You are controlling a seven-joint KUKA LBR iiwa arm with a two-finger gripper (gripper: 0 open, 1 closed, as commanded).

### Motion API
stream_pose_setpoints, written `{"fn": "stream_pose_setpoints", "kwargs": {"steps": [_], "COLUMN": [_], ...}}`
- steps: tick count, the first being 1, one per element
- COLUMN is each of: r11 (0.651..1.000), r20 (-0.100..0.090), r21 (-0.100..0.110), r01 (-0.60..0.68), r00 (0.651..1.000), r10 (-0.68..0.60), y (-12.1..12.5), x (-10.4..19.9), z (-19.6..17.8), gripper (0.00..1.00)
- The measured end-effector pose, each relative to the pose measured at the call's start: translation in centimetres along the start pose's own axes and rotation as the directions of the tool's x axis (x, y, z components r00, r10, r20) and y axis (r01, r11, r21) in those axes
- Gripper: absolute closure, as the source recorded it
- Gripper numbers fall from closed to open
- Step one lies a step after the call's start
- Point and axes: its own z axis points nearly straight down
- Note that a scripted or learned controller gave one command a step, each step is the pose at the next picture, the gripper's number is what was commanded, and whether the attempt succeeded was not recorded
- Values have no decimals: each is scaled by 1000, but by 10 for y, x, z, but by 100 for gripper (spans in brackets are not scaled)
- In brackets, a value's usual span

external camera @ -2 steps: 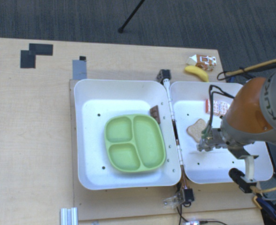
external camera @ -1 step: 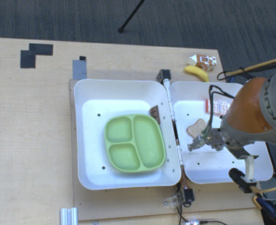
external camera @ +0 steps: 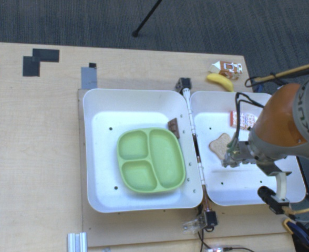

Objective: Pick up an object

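Two shallow white bins sit side by side on the worktop: the left bin carries a green three-compartment plate with a small brown item at the plate's 1 o'clock, and the right bin carries a tan bread-like slice and a red-and-white packet at the slice's 1 o'clock. The pincer hangs over the right bin at the slice's 4 o'clock, just beside it; whether it is apart or together cannot be told. A banana lies on the worktop at the right bin's 12 o'clock.
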Motion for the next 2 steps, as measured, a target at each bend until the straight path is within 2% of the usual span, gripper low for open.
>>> {"fn": "stream_pose_setpoints", "kwargs": {"steps": [1, 2], "r11": [1000, 1000], "r20": [0, 0], "r21": [0, 15], "r01": [0, -8], "r00": [1000, 1000], "r10": [0, 8], "y": [0, -7], "x": [0, -2], "z": [0, 32], "gripper": [0, 0]}}
